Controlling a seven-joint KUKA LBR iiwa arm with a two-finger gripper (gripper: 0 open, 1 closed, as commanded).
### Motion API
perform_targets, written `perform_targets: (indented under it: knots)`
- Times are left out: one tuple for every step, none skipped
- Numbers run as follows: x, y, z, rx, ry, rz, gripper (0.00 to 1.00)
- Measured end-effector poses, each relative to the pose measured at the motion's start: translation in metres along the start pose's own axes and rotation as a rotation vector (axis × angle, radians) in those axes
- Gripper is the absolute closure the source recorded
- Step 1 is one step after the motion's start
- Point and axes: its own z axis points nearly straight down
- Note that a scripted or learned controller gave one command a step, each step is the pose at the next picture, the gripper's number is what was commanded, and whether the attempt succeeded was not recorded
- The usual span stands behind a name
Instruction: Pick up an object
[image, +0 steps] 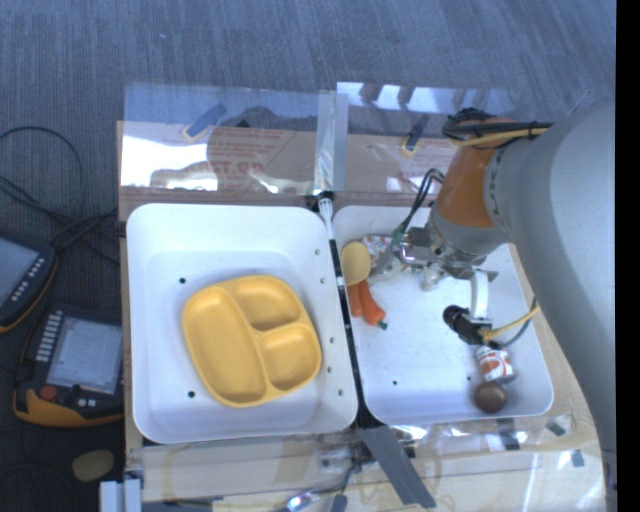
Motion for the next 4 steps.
perform_targets:
  knots:
    - [0.004, 0.037, 0.007, 0.112, 0.006, 0.248, 0.0]
    - [0.005, 0.04, -0.002, 0.106, 0.001, 0.247, 1.0]
    - [0.004, -0.013, -0.001, -0.003, 0.007, 0.298, 1.0]
    - [-0.018, -0.038, -0.001, -0.002, 0.014, 0.583, 1.0]
